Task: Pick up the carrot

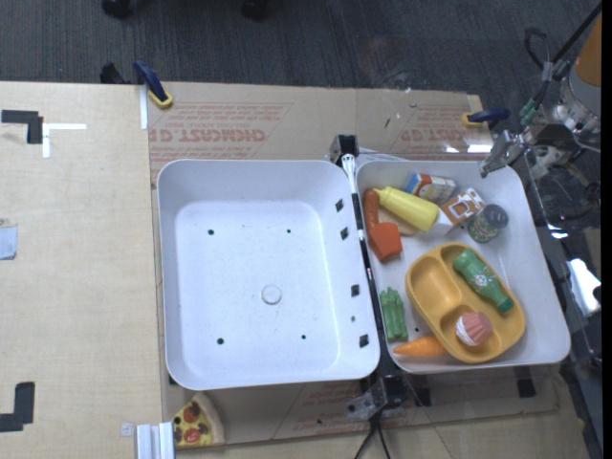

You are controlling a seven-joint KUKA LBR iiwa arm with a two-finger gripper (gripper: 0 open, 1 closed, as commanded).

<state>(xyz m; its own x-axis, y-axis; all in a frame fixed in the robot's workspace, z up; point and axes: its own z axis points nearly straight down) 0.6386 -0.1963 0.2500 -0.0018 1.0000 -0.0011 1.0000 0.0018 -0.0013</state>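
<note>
The carrot (422,348) is a small orange cone lying on its side at the near edge of the right bin (541,280), its tip pointing left. It rests against the near rim of a yellow divided plate (432,283). My gripper (501,154) hangs at the far right corner of that bin, above its rim, well away from the carrot. The grey wrist with cables sits behind it at the picture's right edge. I see nothing between its fingers.
The right bin also holds a yellow bottle (406,207), an orange block (385,241), a green pod (392,314), a can (489,223) and small boxes (463,206). A green bottle (481,277) and a cupcake (473,328) lie on the plate. The left bin (182,256) holds a small disc (272,295).
</note>
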